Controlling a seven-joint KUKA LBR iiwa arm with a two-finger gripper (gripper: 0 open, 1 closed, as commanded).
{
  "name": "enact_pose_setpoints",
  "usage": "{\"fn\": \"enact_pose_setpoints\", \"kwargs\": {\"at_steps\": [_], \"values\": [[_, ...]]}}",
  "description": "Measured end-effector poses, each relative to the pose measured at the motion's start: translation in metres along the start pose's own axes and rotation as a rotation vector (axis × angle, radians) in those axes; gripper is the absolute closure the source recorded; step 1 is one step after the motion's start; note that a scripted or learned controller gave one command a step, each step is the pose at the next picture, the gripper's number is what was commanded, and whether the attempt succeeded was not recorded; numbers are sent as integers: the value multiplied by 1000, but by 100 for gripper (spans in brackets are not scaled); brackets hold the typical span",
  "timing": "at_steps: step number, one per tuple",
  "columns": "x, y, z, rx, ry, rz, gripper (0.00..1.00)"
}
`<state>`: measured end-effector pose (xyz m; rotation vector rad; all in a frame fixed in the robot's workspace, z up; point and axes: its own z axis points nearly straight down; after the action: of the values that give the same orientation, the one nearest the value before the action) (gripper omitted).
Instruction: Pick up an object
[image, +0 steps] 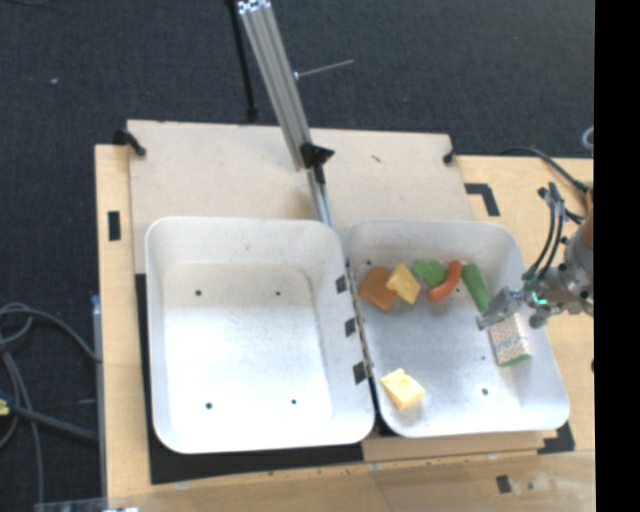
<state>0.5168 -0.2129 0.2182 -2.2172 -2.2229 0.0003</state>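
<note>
1. You've got two white bins side by side: the left bin (250, 340) and the right bin (450, 400), rims touching in the middle.
2. Right bin count: seven objects total, all loose on the floor of the bin.
3. Upper row, left to right: one orange-brown block (377, 288), one yellow block (405, 283) touching it, one green piece (430, 271), one orange-red piece (446, 282) leaning against the green one, one green stick (476, 286) just beside that.
4. So you count two yellow blocks: the second yellow block (402, 389) sits alone near the bin's front left corner, well apart from the row.
5. One speckled rectangular block (510, 342), greenish at its lower end, lies at the bin's right side, tilted.
6. Your gripper (515, 305) comes in from the right, over the right bin's right edge, directly at the speckled block's upper end.
7. Finger state: too small and cluttered, you can't tell whether the pincer is spread, pressed together, or pinching the block.
8. One slanted aluminium rail (285, 95) runs down from the top to the seam between the bins.
9. One tan board (220, 170) lies under the bins.
</note>
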Motion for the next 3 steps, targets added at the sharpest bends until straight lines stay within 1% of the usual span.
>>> {"fn": "enact_pose_setpoints", "kwargs": {"at_steps": [1,2,3], "values": [[0,1,-2,-5,-1,0,0],[5,-5,44,1,-3,4,0],[11,-6,105,4,-2,4,0]]}}
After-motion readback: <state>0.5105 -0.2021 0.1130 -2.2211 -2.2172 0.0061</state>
